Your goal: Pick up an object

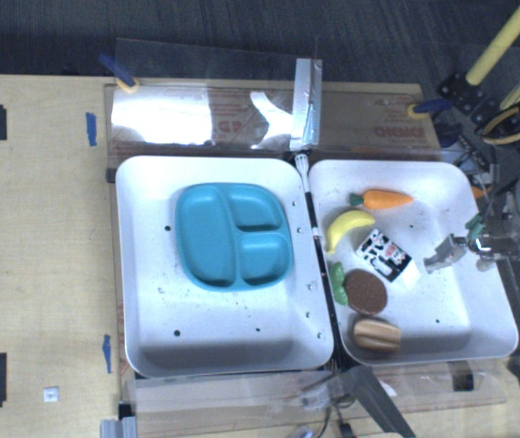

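Right at the bottom of the camera view, a tan bun-like block (pixel 376 334) sits in the right bin (pixel 479 331). Just above it lies a brown round disc (pixel 366 290), touching a small green piece (pixel 338 282). A black-and-white card (pixel 385 255) lies beside a yellow banana (pixel 347 225), and an orange carrot (pixel 386 199) rests near the far wall. The left bin (pixel 141 245) holds a blue divided tray (pixel 234 234). Both bins sit on a pale wooden tabletop (pixel 32 272); dark grey carpet (pixel 242 7) lies behind. The jaws (pixel 461 246) hang over the right bin's right side, away from the toys; I cannot tell if they are apart.
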